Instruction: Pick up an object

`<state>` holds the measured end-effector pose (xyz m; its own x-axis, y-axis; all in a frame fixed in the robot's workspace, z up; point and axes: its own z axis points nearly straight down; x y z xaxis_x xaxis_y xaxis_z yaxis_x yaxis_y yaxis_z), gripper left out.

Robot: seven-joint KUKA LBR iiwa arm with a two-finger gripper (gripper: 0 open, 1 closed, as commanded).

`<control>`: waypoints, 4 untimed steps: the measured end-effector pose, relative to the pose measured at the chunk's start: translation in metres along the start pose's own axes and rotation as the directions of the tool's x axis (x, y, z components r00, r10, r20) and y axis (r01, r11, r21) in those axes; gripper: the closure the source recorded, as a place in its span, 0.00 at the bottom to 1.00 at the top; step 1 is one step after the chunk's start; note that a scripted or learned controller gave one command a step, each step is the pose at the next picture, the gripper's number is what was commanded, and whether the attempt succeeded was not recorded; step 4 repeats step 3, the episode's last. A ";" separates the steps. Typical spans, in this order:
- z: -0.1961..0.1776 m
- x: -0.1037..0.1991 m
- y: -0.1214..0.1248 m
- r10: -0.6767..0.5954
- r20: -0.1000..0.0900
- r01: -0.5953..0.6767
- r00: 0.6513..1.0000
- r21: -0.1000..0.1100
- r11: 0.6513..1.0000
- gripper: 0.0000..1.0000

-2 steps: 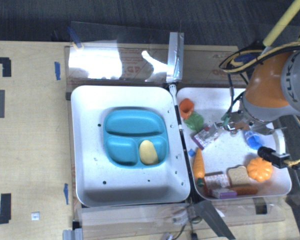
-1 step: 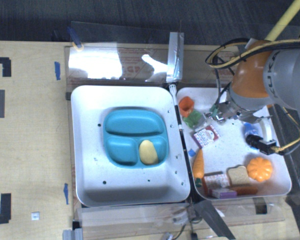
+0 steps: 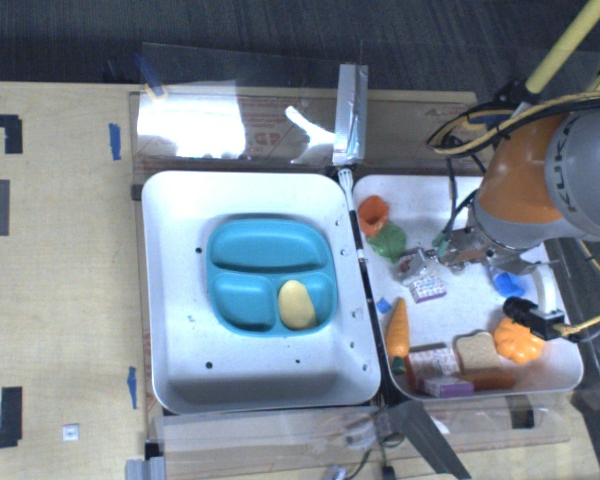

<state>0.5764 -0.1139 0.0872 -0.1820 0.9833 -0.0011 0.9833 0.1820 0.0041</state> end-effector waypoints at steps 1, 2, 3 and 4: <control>-0.010 -0.001 0.000 0.002 0.001 -0.002 1.000 -0.002 1.000 1.00; -0.100 0.066 0.074 0.023 -0.002 -0.023 1.000 -0.001 1.000 1.00; -0.096 0.077 0.040 -0.066 -0.003 0.066 0.998 0.009 0.998 1.00; -0.096 0.077 0.040 -0.066 -0.003 0.066 0.998 0.009 0.998 1.00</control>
